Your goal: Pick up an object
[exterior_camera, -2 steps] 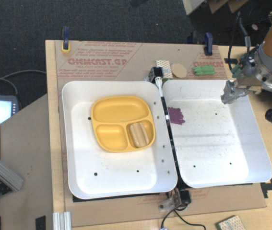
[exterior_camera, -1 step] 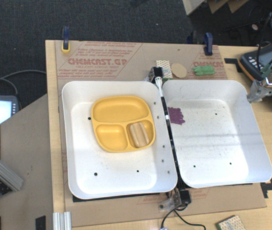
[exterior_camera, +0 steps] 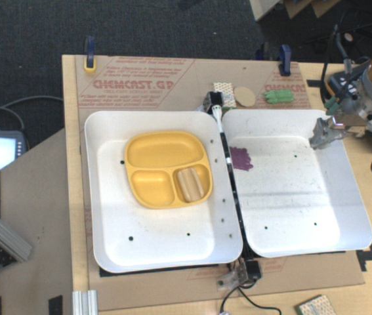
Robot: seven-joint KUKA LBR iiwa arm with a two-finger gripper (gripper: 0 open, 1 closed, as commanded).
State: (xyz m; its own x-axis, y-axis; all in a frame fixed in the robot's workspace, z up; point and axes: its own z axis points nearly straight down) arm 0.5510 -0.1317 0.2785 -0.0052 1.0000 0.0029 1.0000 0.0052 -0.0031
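Observation:
A yellow divided plate [exterior_camera: 166, 168] lies in the left bin [exterior_camera: 107, 228]. A tan block [exterior_camera: 189, 183] rests in the plate's lower right compartment. A small purple object [exterior_camera: 241, 158] lies flat in the right bin [exterior_camera: 304, 235], close to its left wall. My gripper [exterior_camera: 321, 135] hangs over the far right corner of the right bin, well apart from the purple object. Nothing shows in its grasp.
Behind the bins, on the cardboard sheet [exterior_camera: 140, 84], lie a green object [exterior_camera: 279, 96], a round tan disc [exterior_camera: 244, 96] and a small checkered piece [exterior_camera: 223, 89]. Blue clamps [exterior_camera: 90, 61] [exterior_camera: 284, 67] hold the sheet's far edge. Cables lie at the bench front.

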